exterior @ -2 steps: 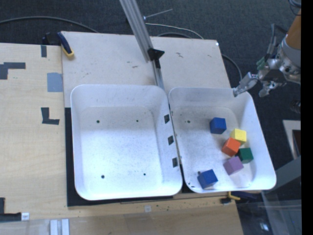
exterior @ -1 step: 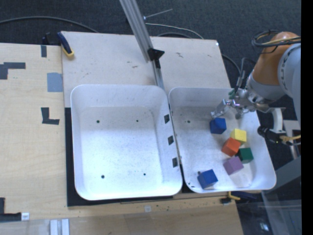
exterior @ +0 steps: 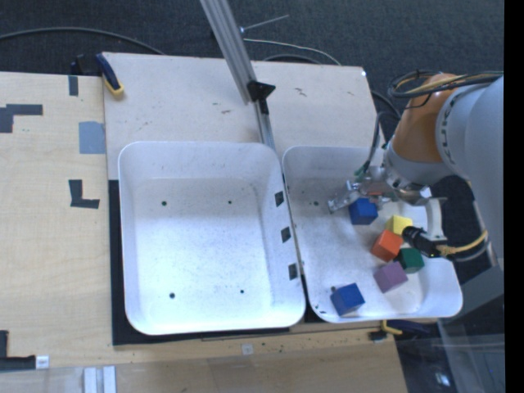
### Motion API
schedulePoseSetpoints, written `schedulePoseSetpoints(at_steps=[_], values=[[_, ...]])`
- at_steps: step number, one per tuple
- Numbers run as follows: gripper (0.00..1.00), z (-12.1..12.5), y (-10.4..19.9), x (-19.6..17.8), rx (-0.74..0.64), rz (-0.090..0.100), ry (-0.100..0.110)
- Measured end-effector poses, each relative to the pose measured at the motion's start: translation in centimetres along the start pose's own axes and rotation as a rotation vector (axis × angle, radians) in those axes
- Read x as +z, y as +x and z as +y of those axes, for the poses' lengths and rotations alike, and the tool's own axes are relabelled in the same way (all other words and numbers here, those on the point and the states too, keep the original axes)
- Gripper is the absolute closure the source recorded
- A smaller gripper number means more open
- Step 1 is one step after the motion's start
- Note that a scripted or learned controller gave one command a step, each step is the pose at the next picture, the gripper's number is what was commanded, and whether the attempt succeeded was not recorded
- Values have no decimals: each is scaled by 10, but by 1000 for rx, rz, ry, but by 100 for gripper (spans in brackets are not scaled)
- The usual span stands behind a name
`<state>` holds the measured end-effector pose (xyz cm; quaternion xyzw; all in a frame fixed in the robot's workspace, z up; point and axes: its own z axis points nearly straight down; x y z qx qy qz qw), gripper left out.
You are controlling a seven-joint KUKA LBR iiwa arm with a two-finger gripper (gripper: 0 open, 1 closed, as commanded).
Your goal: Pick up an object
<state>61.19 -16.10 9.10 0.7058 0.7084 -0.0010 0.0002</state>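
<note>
Over the right bin [exterior: 311,166], the gripper [exterior: 354,196] hangs low at the end of the grey arm [exterior: 458,129], directly above a blue cube [exterior: 363,212] that seems to sit just under its tips. Finger state: cannot tell at this resolution, and whether the cube is between them or merely beneath is unclear, so no grasp is recorded. Relative to that blue cube: a yellow block [exterior: 401,223] lies just to its right, an orange block [exterior: 387,245] below-right, a green block [exterior: 411,259] and a purple block [exterior: 390,276] further along the same diagonal, and a second blue cube [exterior: 348,298] well below, near the bin's front wall. The left bin [exterior: 131,219] sits beside. Risks, as judgement: an off-centre descent could nudge the cube sideways instead of bracketing it; the yellow block's closeness could foul one finger; a corner pinch could slip on lift.
</note>
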Motion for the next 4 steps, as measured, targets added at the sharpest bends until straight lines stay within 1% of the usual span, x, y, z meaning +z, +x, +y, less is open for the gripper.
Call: schedulePoseSetpoints(at_steps=[1,2,3,4], values=[[100,0,-1,-10,1,3,2],[100,10,79,-106,-5,4,-8],[100,-65,152,-152,-5,6,0],[100,-58,218,-154,-6,3,1]])
